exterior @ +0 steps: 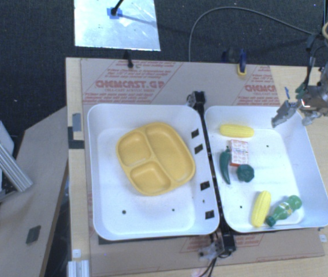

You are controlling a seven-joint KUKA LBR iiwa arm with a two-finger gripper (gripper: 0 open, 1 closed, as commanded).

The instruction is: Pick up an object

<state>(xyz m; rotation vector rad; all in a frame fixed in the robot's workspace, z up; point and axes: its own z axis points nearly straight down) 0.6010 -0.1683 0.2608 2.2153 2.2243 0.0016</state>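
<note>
Camera view: end effector (294,113) poised above right bin's (314,172) far corner.
Toys sit loose for picking; its grip state cannot be told.

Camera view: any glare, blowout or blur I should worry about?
Camera view: the metal sheet at top glares brightly; the two white bins' floors are near blown out, with soft shadows; the tool at right is slightly blurred; the yellow tray and toys stay sharp enough.
</note>
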